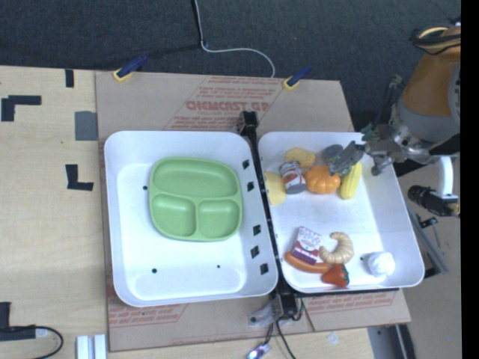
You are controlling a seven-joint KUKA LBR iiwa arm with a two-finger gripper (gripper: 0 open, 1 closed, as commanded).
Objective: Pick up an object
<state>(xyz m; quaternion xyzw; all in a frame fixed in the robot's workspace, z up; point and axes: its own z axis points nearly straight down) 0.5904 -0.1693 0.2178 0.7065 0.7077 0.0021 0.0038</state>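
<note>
The right bin [389,200] holds toy food. At its far end lie a yellow piece [301,156], a small can [292,178], an orange pumpkin-like piece [322,181] and a corn cob [350,181]. A pale yellow piece [275,189] rests by the divider. Near the front are a pink packet [307,239], a croissant [337,248], a hot dog [303,262], a red piece [337,277] and a white object [379,263]. My gripper [340,158] hangs over the far end, just above the pumpkin and corn, with nothing seen held.
The left bin [127,200] carries a green divided plate [196,198]. Black clips [253,178] line the divider between the bins. The arm [430,103] enters from the right. A white cable [224,49] runs over the dark cloth behind the cardboard.
</note>
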